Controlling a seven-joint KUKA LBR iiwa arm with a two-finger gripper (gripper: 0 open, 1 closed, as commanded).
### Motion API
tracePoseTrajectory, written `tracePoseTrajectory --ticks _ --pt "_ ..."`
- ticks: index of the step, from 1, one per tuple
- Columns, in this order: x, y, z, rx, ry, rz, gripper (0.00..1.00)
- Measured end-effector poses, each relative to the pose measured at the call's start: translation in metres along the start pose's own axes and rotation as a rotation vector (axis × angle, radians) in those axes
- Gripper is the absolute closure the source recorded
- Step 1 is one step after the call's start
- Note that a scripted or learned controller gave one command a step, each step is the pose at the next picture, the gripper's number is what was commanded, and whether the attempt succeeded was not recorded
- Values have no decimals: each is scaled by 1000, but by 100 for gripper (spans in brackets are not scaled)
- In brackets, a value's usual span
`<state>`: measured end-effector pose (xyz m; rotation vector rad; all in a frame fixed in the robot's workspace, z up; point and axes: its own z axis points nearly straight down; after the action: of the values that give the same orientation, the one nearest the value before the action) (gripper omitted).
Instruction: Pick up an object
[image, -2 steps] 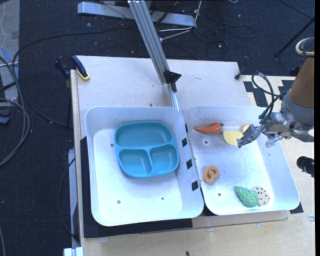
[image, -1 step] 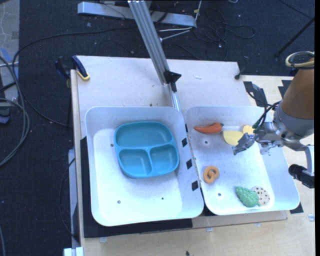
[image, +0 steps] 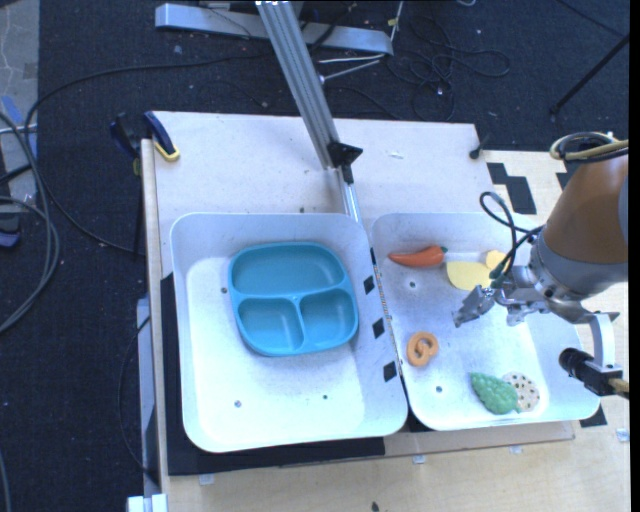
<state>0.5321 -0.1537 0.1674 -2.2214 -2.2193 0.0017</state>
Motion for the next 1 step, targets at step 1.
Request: tracePoseTrajectory --ticks 1 --pt "-3 8 45 -1 0 0 0"
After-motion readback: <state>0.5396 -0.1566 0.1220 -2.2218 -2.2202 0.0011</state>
